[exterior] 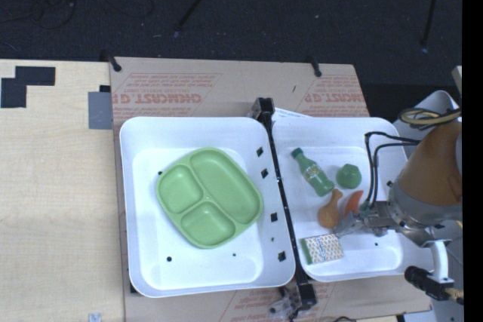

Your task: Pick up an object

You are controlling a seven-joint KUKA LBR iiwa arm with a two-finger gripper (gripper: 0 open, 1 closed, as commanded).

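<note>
Carrot (353,202) (small, orange, slim) lies by gripper (352,223); finger spacing cannot be told.

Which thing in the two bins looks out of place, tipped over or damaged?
Nothing looks damaged or spilled. The green bottle lies on its side in the right bin, near the green ball. The green divided plate sits askew in the left bin, turned against the bin's edges.
</note>
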